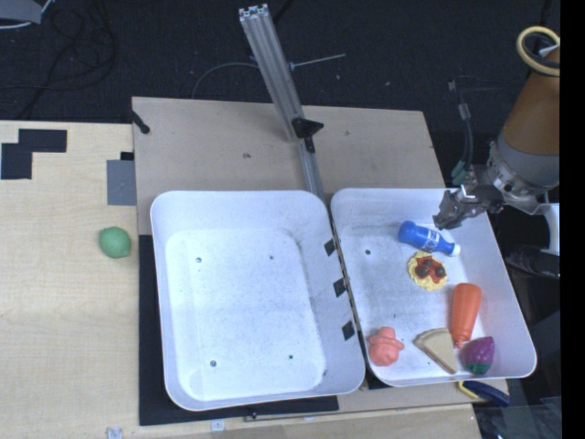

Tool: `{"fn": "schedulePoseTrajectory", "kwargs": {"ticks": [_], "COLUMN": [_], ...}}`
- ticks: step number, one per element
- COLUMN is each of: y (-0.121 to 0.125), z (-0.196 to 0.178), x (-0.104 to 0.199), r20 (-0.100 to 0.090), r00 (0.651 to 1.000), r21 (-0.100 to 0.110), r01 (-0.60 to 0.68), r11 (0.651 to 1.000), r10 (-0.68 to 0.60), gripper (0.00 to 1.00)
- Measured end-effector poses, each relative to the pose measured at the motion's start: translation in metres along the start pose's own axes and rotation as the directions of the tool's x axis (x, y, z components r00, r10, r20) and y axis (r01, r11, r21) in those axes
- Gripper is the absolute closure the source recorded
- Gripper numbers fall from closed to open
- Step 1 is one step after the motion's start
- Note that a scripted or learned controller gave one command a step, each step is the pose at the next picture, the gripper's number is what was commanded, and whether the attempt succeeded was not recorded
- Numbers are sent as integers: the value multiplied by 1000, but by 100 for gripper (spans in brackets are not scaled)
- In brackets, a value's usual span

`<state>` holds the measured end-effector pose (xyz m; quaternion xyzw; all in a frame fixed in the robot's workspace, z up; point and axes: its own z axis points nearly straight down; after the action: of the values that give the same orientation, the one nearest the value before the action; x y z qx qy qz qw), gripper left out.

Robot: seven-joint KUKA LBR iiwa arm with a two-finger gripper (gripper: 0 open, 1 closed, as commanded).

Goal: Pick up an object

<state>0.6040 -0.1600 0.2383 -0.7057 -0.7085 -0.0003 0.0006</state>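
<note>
one blue bottle (427, 238) with white cap lies on its side.

Two white bins (239, 210); six toys (426, 237) in one (perhaps), one green ball (115, 242).

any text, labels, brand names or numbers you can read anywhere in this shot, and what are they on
No text can be read in this view.
Blue bottle in the right bin: it has a white end, and any print on it is too small and blurred to read.
Yellow toy beside it: the red and dark marks look like decoration, not letters.
Carrot, pink toy and green ball: plain, no markings.
</note>
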Motion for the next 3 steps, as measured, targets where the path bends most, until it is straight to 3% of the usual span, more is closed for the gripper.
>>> {"fn": "schedulePoseTrajectory", "kwargs": {"ticks": [2, 3], "y": [17, 30], "z": [-11, 3], "x": [111, 167], "r20": [0, 0], "r00": [1000, 1000], "r21": [0, 1], "r01": [0, -1], "r11": [1000, 1000], "r10": [0, 1], "gripper": [100, 100]}}
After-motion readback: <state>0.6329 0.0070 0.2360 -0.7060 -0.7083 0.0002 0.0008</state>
